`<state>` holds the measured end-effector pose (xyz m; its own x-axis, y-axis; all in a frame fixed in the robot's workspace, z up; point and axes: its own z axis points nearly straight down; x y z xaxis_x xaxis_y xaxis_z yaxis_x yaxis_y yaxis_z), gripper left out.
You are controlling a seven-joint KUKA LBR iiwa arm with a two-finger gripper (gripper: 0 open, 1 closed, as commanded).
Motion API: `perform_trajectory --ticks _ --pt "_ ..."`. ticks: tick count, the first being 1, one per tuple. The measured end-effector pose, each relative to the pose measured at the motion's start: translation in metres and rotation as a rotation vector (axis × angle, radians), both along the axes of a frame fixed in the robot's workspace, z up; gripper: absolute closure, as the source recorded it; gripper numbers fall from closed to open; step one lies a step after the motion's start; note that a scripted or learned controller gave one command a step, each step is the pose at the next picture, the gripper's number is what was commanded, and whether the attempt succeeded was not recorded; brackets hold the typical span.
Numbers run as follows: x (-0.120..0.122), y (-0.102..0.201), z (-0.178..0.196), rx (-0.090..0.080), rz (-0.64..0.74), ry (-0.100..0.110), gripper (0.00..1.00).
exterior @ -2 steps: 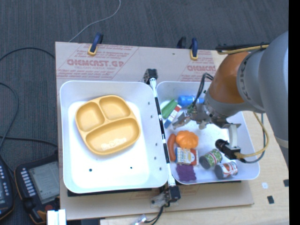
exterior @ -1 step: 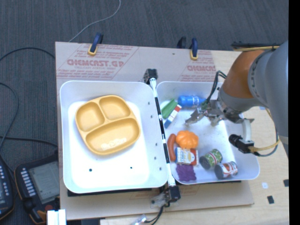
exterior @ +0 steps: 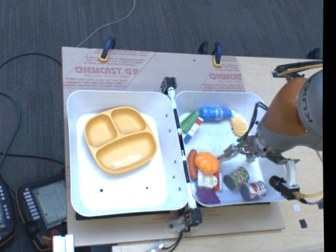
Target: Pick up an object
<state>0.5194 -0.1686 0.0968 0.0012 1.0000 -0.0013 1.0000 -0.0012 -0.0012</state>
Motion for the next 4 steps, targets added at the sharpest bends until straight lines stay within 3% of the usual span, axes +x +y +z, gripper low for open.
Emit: perform_trajectory --ticks 1,2,3,4 --pt "-0.024 0.051 -0.008 -0.005 -0.001 -0.013 0.0" --pt "-0.023 0.051 0.002 -0.003 0.0 -0.014 1.0" --pt "-0.023 0.051 0.002 -0.003 0.0 -0.014 0.0" --pt "-0.023 0.052 0.011 -0.003 0.0 -0.014 1.0"
